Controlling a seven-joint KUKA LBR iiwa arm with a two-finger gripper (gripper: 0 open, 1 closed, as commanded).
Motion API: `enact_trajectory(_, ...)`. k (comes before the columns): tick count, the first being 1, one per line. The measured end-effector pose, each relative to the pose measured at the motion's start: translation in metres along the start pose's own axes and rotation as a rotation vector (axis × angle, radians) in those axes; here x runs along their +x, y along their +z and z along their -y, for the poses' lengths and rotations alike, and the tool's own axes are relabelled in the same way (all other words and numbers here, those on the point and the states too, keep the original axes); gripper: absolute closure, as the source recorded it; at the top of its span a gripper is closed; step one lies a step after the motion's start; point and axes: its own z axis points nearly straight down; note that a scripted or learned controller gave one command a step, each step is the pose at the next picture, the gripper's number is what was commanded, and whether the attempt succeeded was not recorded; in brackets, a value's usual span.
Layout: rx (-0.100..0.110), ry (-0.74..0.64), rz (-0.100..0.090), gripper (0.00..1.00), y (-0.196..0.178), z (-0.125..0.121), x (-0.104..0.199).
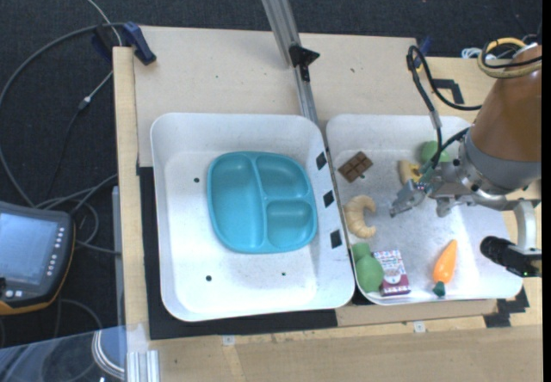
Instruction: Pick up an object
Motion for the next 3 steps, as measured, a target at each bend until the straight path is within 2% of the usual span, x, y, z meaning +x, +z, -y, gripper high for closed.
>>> enact_trajectory(1,-0.001,0.000,0.000,0.00,0.000,0.000,0.000)
enact_trajectory(2,0.006,0.002,-0.001,0.00,0.060,0.007,-0.004)
enact_trajectory(3,0.004,0.001,-0.001,0.00,0.110,0.008,-0.003)
